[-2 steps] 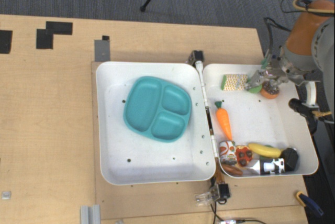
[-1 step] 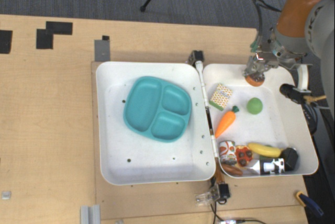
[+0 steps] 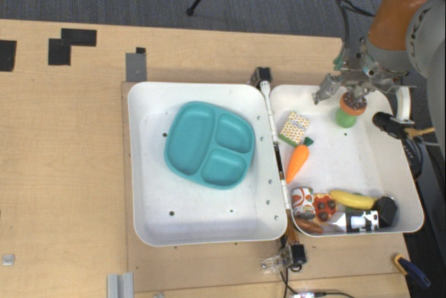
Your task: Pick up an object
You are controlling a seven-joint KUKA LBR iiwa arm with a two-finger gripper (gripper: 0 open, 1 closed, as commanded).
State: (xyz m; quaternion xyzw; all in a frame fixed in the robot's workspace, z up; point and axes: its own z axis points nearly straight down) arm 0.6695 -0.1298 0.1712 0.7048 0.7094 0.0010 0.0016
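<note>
The small green cup-shaped toy with an orange-brown top [image 3: 346, 111] stands upright near the far edge of the right white bin [image 3: 390, 171], toward its far right corner, and looks like the thing being gone for. The claw [image 3: 352, 89] hangs right over it, its metal parts spread to either side above the toy; whether it is parted or closed I cannot tell, and nothing shows the toy gripped.

To do this step well, I judge the claw should be centred on the toy's round body before it goes lower, coming straight down so the toy is not knocked over or pushed against the bin's far wall just beyond it. The toy is short and rounded, so a grip low on the green part would likely hold better than one on the top. It stands apart from everything else, so little can get in the way.

The other things lie well clear: a patterned small block [image 3: 294, 126] and an orange toy carrot [image 3: 297, 160] near the bin's left edge, and a yellow toy banana [image 3: 351, 200] among a cluster along its near edge. The left white bin [image 3: 150, 213] holds a teal divided plate [image 3: 209, 143].
</note>
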